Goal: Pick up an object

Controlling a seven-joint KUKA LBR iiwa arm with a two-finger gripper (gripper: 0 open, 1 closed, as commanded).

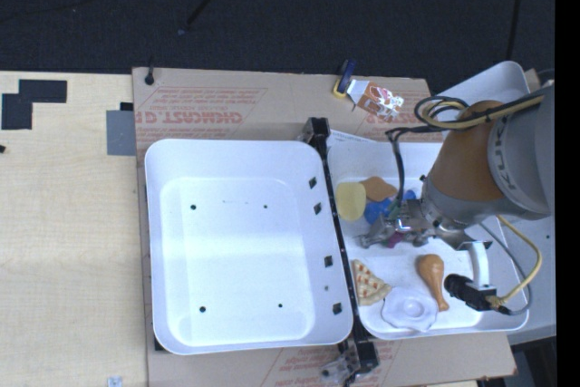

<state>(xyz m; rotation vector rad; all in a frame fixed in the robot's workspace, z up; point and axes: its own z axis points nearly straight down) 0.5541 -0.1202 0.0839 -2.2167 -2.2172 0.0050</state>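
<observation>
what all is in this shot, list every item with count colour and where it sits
white bins: 2, white, side by side on the bench
yellow round piece: 1, pale yellow, right bin near its left wall
orange piece: 1, orange-brown, right bin, touching the yellow one
blue piece: 1, blue, right bin, beside the gripper
pizza slice toy: 1, tan with red, right bin, near front left
drumstick toy: 1, brown, right bin, front
fried egg toy: 1, white, right bin, front edge
yellow clip: 1, yellow and dark, behind the bins
cardboard sheet: 1, tan, under the bins
gripper: 1, grey metal, low in right bin
arm: 1, grey with orange band, from right
</observation>
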